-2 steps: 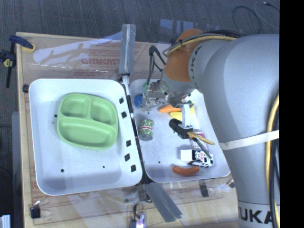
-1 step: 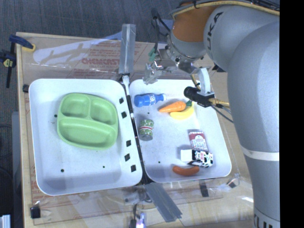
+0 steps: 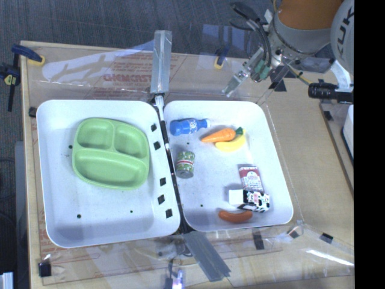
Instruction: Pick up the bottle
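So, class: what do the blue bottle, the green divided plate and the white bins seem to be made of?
Blue bottle: probably plastic, with a slight sheen along its side and an even blue colour.
Green divided plate: likely moulded plastic, matte, with rounded compartment ridges and a uniform colour.
White bins: seemingly thin formed plastic, with smooth rounded corners and a soft satin look.

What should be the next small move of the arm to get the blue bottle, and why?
Probably bring the gripper toward the blue bottle and lower it there: it is above the right bin's far edge, while the bottle lies on its side by the divider.
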`<state>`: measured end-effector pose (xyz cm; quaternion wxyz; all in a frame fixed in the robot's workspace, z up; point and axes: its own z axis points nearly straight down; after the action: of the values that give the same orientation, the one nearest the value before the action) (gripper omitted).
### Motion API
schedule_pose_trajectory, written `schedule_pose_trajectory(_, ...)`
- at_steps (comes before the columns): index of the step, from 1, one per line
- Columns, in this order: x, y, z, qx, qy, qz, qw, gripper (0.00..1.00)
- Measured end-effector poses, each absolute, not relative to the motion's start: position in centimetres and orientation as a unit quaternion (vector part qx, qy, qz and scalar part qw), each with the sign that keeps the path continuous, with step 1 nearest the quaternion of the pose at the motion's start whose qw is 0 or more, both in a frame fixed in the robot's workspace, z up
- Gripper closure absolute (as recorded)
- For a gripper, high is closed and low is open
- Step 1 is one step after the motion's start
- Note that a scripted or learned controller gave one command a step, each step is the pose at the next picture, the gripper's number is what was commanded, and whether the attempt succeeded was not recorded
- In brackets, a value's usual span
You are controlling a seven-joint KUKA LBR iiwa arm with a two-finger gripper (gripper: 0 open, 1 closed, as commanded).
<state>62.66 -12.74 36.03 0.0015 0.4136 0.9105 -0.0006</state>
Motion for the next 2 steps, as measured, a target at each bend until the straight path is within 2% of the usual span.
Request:
schedule_pose_trajectory(1,59.1,-18.8,39.8,0.348,0.937,-0.0006,0.002,1.0)
schedule_pose_trajectory(2,63.6,-20.9,44.5,0.171,0.985,-0.0009,0.003,1.0)
